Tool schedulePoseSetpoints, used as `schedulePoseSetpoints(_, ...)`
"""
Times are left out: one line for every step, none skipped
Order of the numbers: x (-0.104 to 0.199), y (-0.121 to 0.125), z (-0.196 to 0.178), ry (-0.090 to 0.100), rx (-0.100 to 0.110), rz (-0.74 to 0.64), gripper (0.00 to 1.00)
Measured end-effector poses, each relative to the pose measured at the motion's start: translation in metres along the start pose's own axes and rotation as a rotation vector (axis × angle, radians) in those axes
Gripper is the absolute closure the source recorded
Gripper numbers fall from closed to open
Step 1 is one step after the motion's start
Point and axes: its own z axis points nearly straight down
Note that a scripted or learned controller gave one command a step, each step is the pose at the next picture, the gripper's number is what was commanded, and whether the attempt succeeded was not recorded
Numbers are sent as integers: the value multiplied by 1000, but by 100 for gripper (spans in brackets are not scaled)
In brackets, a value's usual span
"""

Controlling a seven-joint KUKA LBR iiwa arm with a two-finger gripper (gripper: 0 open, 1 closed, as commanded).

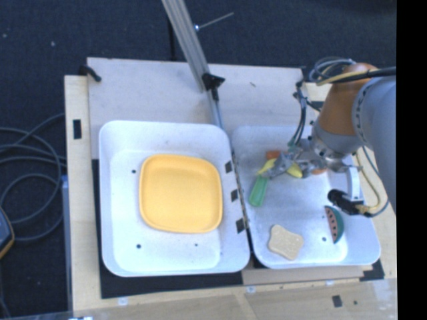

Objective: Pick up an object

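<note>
— What will you find around the jaws?
— The right white bin (353,249) lies under them, and the left white bin (120,139) is well off toward the view's left, both on the tabletop (147,85).
— Further out?
— You'll see a slanted metal rail (183,29) up-left of them, and black cables (27,172) far left on the dark floor (67,19).

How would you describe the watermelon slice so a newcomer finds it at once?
Start at the right-hand white bin, the one next to the bin holding the yellow plate. Look along its right wall, below the arm's pincer. The watermelon slice is a thin curved wedge, red with a green rind, unlike the pale bread slice to its left and the long green piece farther left.
</note>
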Motion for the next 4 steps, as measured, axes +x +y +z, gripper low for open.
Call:
schedulePoseSetpoints(0,1,-12,0,-3,1,100)
schedulePoseSetpoints(-2,-7,-61,0,-6,0,100)
schedulePoseSetpoints(6,-10,-116,0,-7,-1,100)
schedulePoseSetpoints(6,-10,-124,1,-3,-1,100)
